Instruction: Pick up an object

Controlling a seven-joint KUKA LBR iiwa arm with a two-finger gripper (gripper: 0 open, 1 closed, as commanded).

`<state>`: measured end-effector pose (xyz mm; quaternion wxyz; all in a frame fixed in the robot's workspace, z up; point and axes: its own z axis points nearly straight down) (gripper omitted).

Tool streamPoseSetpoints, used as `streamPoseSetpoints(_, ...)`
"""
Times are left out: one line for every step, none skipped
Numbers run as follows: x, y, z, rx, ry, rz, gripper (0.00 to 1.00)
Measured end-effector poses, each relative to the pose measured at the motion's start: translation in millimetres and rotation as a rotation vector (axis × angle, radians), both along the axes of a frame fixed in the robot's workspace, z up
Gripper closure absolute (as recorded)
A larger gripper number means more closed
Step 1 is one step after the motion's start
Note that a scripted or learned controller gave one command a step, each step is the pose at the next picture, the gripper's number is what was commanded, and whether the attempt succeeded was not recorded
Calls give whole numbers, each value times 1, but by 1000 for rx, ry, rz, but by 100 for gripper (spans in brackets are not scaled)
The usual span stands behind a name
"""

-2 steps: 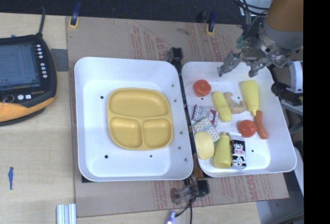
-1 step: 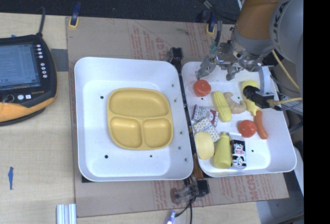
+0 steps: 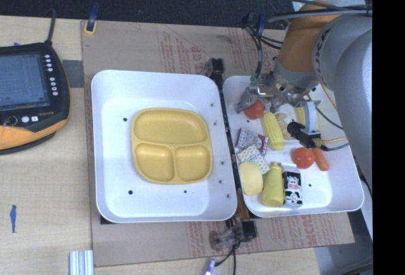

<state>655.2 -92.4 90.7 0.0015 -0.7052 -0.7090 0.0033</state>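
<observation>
Gripper [image 3: 269, 98] low over the right bin's [image 3: 342, 201] far end

It sits just beside a red tomato [image 3: 254, 109] and corn cob [image 3: 273, 129]; its grip can't be told. Red cardboard lettering is unreadable.

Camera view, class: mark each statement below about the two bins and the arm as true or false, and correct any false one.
1. The yellow divided tray lies in the left bin. True.
2. The corn cob lies in the left bin. False: it lies in the right bin.
3. The pincer is over the right bin's far end, near a red item. True.
4. The handheld screen unit sits inside a bin. False: it rests on the bench, left of both bins.
5. The tray has four compartments. False: three.
</observation>
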Motion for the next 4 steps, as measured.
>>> streamPoseSetpoints(1,-24,2,1,-6,-1,0)
streamPoseSetpoints(1,-1,1,1,-1,2,0)
streamPoseSetpoints(1,-45,2,1,-6,-3,0)
streamPoseSetpoints(1,-45,12,1,-5,-1,100)
